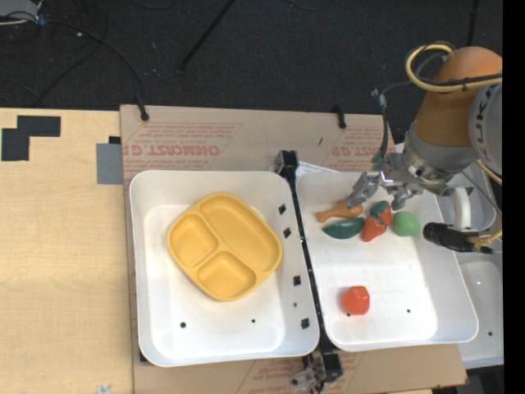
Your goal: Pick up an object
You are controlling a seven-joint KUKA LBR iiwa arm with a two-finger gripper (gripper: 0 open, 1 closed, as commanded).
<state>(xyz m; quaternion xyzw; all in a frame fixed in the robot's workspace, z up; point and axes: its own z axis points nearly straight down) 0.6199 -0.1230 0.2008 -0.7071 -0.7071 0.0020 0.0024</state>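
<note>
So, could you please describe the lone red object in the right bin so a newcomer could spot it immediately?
Start at the right bin, the one without the yellow tray. Look toward its near edge, left of centre: the red object sits there by itself. Its neighbours, among them a green ball, are clustered at the far side under the gripper, while this one is alone.

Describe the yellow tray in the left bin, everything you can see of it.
The yellow tray is a rounded-square divided plate, in what looks like matte plastic, with three compartments: one long and two smaller. It lies flat and right side up, turned at an angle to the walls of the left bin, on whose floor it rests near the middle. Nothing lies in its compartments and nothing else touches it. The pincer is over the right bin, well away.
</note>
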